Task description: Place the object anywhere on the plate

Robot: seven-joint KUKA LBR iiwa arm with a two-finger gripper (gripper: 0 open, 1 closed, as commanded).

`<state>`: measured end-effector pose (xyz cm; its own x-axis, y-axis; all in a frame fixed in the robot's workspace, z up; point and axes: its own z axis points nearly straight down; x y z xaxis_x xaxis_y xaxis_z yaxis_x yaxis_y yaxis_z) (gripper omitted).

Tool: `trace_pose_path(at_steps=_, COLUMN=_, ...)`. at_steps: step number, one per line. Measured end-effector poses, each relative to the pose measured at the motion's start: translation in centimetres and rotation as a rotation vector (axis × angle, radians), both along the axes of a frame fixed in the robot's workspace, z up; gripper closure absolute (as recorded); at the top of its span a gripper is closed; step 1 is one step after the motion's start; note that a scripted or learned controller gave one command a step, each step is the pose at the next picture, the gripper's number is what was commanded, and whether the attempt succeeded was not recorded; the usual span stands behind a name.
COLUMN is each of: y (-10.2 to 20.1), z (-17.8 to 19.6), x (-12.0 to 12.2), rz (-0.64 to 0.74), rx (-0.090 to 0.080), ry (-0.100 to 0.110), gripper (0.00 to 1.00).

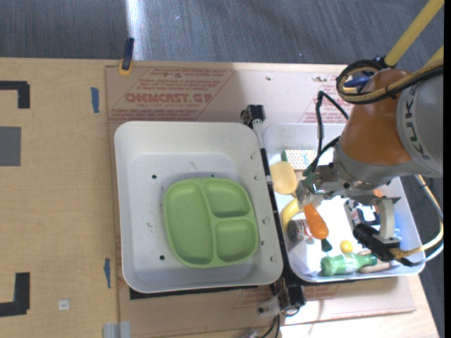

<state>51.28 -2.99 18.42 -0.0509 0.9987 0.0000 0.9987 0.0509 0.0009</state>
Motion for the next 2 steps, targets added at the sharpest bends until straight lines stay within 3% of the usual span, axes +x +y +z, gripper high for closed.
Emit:
trace_pose_path(at_steps=1, y=7.5, z=2.0, x=-0.5, rz=-0.159, rx=0.003, ry=-0.001, gripper=1.00)
trace_pose_path(at_steps=2, y=13.1, z=6.5, x=0.6, rz=-0.109, rx=0.002, ry=0.000, gripper=1.00)
